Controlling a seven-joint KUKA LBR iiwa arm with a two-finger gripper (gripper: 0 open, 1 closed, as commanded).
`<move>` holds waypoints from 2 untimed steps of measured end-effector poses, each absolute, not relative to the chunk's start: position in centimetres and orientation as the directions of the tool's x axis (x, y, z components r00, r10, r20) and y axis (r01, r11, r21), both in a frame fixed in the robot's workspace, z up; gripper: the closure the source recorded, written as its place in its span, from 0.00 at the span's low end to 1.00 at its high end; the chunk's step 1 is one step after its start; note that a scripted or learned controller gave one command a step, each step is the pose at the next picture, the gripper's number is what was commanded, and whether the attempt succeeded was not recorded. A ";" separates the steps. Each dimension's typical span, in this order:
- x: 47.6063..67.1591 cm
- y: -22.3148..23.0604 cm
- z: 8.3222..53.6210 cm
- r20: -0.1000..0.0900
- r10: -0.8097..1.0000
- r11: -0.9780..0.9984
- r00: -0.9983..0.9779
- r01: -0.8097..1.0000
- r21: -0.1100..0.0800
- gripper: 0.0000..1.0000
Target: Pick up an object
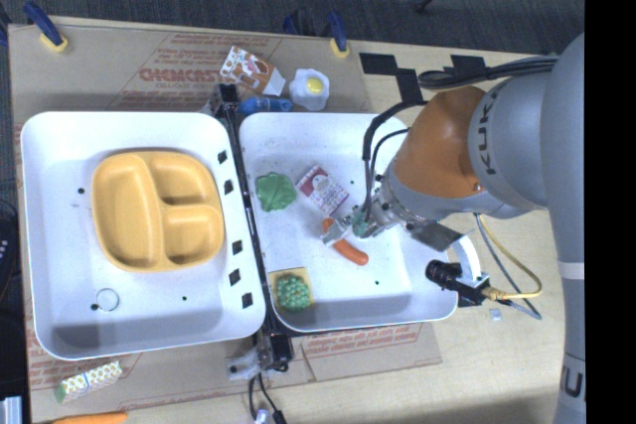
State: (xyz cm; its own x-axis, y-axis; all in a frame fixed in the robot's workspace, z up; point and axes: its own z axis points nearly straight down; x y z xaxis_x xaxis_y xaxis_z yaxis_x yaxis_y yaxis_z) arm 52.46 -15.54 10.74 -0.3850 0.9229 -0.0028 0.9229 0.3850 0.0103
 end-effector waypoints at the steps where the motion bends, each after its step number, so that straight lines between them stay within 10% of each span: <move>1: 53.9 -12.4 9.4 -0.002 0.705 0.710 -0.710 0.705 0.001 1.00; 2: 53.8 -12.4 9.2 0.001 0.704 0.710 -0.710 0.704 -0.001 0.00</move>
State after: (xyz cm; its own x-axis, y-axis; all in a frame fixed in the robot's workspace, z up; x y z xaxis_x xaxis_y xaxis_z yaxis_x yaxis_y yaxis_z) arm 53.80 -12.40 9.19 -0.7101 0.7041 0.0007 0.7041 0.7101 -0.0008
